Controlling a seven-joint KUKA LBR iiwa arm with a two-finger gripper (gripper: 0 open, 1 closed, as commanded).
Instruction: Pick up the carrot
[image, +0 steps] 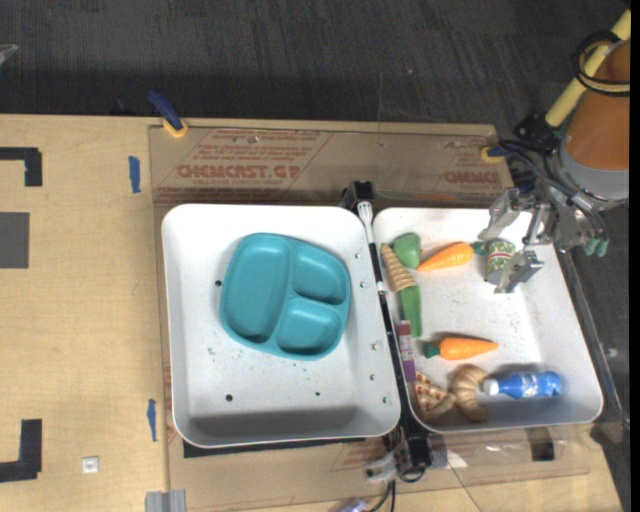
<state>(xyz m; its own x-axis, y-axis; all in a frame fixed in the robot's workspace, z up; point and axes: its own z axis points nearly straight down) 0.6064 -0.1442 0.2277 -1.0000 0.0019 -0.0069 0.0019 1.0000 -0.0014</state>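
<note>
Two orange carrots lie in the right bin. One carrot sits near the bin's top centre, and the other carrot with a green stub lies lower down. My gripper hangs over the bin's upper right, just to the right of the upper carrot, with its fingers spread open. A small green-and-white object sits right by the left finger. Neither carrot is between the fingers.
A long green vegetable and a tan corn-like piece lie along the right bin's left wall. A blue bottle and a brown pastry sit at its front. The left bin bears a teal divided plate.
</note>
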